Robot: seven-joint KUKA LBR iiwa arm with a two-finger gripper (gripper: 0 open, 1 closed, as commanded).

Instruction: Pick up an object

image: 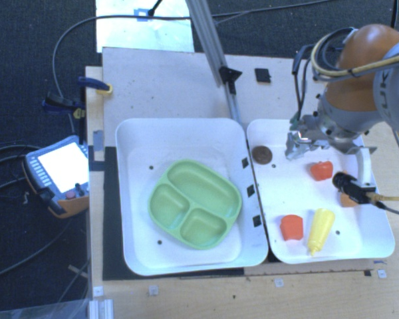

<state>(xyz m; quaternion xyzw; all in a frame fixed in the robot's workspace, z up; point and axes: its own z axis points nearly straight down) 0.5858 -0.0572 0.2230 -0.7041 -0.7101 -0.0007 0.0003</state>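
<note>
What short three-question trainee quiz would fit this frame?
1. True or false: the green plate lies in the left bin.
2. Which item lies beside the yellow bottle on its left: A) brown disc, B) orange cup, C) red piece?
3. Fill in: the end effector is over the ____ bin.

Key: 1 true; 2 B; 3 right.

Arm: running off the right edge. Small orange item: sitting partly hidden behind a black fitting (identity unclear).
</note>
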